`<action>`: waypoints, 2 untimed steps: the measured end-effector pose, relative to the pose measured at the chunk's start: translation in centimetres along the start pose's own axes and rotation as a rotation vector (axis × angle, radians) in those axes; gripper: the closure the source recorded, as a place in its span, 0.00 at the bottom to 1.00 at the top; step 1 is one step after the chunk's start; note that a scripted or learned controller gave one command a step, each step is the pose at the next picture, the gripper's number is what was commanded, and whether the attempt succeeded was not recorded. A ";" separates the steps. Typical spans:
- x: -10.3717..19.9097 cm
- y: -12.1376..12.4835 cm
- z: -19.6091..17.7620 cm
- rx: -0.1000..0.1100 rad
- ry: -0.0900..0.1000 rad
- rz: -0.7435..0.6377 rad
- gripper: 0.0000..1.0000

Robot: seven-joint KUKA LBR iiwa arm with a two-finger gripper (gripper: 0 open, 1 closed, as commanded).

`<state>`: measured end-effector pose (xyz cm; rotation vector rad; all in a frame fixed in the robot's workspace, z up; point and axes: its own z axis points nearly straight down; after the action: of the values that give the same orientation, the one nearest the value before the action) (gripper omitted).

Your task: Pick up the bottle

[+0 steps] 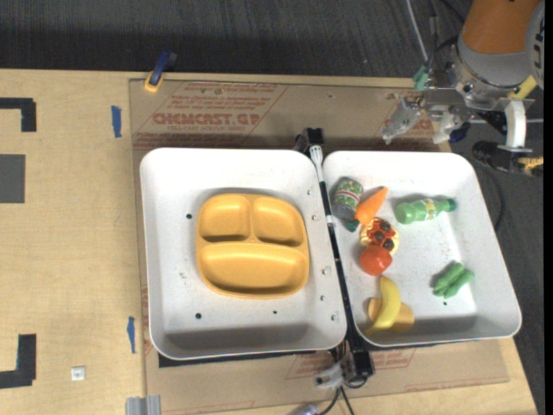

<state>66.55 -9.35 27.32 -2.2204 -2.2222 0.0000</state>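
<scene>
Grey arm (494,54) w/ orange band, metal pincer (406,121), black cables.

Two white bins: left bin (164,232), right bin (484,232). Left holds one yellow divided tray (252,243). Right holds one green bottle (423,209), one can (347,195), one carrot (371,202), one tomato (374,260), one banana (388,305), one green pepper (451,278).

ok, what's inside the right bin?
Right bin holds a green bottle, can, carrot, tomato, banana, green pods. A small toy between carrot and tomato is unclear.
</scene>
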 end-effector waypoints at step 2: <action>-5.5 -6.8 15.9 -0.023 -0.011 -0.448 0.00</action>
<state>59.74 -14.85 11.44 -1.6845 -2.6799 -0.0130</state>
